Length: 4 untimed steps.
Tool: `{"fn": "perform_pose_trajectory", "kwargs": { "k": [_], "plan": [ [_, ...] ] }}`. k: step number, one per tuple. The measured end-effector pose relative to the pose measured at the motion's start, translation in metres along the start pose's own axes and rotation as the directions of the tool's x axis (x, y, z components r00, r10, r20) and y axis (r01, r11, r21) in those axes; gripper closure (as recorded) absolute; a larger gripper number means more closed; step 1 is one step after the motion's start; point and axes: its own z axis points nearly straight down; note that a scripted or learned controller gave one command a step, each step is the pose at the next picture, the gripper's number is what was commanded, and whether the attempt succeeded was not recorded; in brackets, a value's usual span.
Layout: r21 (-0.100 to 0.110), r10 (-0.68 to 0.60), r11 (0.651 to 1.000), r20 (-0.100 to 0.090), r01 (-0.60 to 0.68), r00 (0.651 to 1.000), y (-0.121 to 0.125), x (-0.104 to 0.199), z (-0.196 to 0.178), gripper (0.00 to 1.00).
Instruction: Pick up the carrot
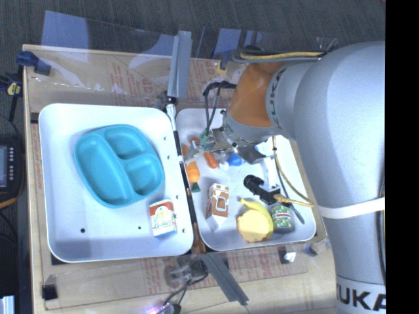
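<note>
Looking down at a slant, we saw the gripper (213,144) low over the far half of the right bin (222,239). Its opening was masked by the wrist, so we could not tell whether it stood wide or narrow, and nothing was seen held. The carrot (192,171), as we read it, lay just beside the gripper, on the side toward the camera and the left bin (65,221), close against the bin wall. A smaller orange-red piece (210,159) lay nearer still, almost under the gripper, with a blue piece (233,161) beside it. Farther toward the camera stood a carton (218,201), a yellow fruit (254,225) and a can (283,218).

We judged the step in hand to be the approach. To do it well, we would shift the gripper a little toward the wall, centre it over the carrot's middle, and close across the narrow width, with the closing line set along the wall to spare the rim. The orange-red neighbour might be caught instead, and the carrot's smooth taper might slip.
</note>
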Motion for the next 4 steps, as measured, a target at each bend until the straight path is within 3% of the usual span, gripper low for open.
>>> {"fn": "perform_pose_trajectory", "kwargs": {
  "k": [1,2,3,4],
  "plan": [
    [-0.001,-0.006,1.000,0.000,0.006,1.000,0.000,0.001,-0.009,1.00],
    [0.000,-0.007,1.000,0.001,0.007,1.000,0.000,0.001,-0.009,0.00],
    [-0.010,-0.165,0.986,0.011,0.165,0.986,-0.017,-0.001,0.006,0.00],
    [-0.007,-0.173,0.985,0.001,0.173,0.985,-0.016,0.003,-0.004,1.00]
  ]
}}
